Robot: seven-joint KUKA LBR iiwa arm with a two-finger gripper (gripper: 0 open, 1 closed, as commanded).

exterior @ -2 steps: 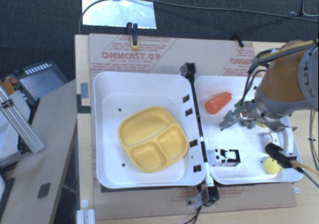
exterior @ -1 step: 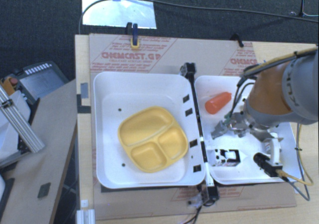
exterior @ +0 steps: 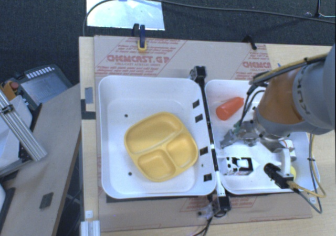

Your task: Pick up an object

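Reaching in from 3 o'clock, the arm is bent low over the right bin, and much of that bin's floor is covered by it. The fingers are seen at the bin's 9 o'clock side, near the wall shared with the left bin. Whether they are open or closed cannot be told, and no thing can be made out between them. An orange cylinder is laid on its side at about 10 o'clock in the right bin, one end raised toward 2 o'clock; it is placed at 12 o'clock from the fingers and apart from them. A black-and-white thing is found at about 7 o'clock in the same bin, at 6 o'clock from the fingers and near them; contact cannot be judged. A yellow tray with three compartments is set flat in the left bin, near its middle and shifted slightly toward 5 o'clock, its largest compartment turned to 11 o'clock. Both bins are carried on a cardboard sheet spread over the counter, and a yellow clamp is fixed at the sheet's 12 o'clock edge.
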